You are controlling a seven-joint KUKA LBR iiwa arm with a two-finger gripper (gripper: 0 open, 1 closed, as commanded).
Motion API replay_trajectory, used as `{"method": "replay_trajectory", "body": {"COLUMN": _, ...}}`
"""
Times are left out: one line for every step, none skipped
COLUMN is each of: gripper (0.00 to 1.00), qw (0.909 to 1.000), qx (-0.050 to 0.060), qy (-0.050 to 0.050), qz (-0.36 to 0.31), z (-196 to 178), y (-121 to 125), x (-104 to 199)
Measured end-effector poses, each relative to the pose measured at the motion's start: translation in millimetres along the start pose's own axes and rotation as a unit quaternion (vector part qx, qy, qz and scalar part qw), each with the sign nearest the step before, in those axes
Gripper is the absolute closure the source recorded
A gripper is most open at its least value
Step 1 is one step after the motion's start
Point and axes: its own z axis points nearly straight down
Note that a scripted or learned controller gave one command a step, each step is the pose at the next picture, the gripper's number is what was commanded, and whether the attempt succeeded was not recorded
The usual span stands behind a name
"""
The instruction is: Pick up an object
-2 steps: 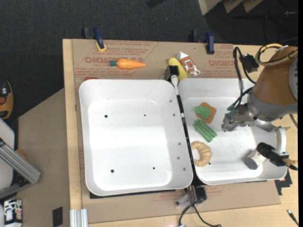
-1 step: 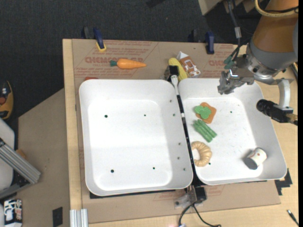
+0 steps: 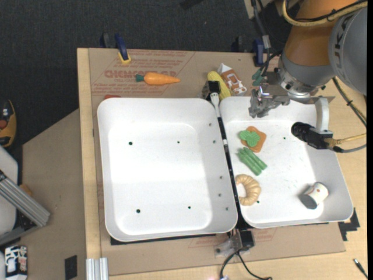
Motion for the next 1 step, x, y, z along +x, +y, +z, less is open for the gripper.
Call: {"method": "replay_trajectory", "body": {"gripper": 1.00, "qw": 1.0000, "qx": -0.002, "qy": -0.001, "qz": 0.001, "z": -12.1, "y": -0.1, "x": -1.7}}
